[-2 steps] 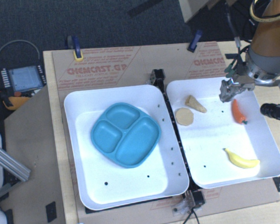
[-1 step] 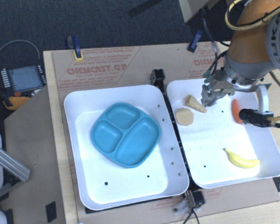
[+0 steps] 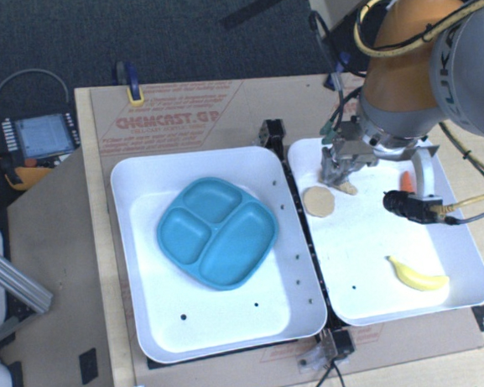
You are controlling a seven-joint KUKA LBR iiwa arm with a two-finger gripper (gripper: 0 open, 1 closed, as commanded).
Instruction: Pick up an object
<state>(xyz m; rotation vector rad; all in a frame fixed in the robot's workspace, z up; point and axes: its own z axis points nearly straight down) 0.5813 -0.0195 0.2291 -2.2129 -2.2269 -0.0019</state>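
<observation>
Left bin [image 3: 137,240]: blue divided plate [image 3: 218,232] near centre. Right bin [image 3: 377,290]: tan round disc [image 3: 318,201] at left wall, yellow banana [image 3: 418,276] near front right. Claw [image 3: 338,174] low over back of right bin, just beside disc

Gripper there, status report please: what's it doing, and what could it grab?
Gripper low in right bin, over a tan round piece; nothing seen held. Banana lies apart, near corner. Blue divided plate in left bin.
</observation>
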